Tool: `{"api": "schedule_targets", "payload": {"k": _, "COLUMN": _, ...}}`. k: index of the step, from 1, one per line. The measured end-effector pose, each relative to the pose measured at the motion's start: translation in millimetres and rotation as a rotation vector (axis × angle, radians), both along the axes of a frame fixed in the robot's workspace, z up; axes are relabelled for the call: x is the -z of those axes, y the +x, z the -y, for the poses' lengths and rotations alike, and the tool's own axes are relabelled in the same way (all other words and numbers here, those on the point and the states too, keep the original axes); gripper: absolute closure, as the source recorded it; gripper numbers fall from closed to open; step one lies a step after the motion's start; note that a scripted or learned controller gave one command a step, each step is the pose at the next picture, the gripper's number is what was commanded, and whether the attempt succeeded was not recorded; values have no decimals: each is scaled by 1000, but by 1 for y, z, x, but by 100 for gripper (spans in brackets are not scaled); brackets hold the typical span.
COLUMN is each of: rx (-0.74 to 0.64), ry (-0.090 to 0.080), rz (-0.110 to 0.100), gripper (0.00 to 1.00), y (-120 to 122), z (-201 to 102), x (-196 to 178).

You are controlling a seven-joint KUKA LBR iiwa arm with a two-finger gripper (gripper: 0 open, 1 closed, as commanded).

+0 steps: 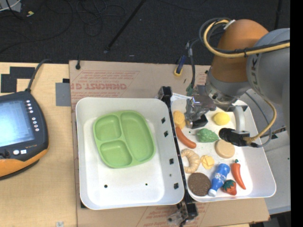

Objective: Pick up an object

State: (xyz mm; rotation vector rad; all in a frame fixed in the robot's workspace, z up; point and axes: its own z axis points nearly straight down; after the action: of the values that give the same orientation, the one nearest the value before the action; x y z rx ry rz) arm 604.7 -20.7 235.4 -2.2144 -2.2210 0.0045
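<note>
My gripper is low over the back left part of the right bin. It sits just right of a yellow-orange toy and above a red sausage. A green leafy toy lies just below and right of it, and a yellow lemon to its right. Nearer the front lie a tan round disc, a pale croissant, a small yellow piece, a brown disc, a blue bottle, a red-orange pepper and a strawberry.
The left bin holds a green divided plate. A ridge with black clips separates the two bins. A control pendant with a screen lies on the bench at far left. The arm's orange band looms over the right bin's back.
</note>
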Motion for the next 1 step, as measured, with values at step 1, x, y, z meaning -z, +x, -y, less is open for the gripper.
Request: {"api": "schedule_targets", "payload": {"k": 1, "rx": 1, "ry": -1, "rz": -1, "gripper": 100, "y": -25, "z": -52, "x": 10}}
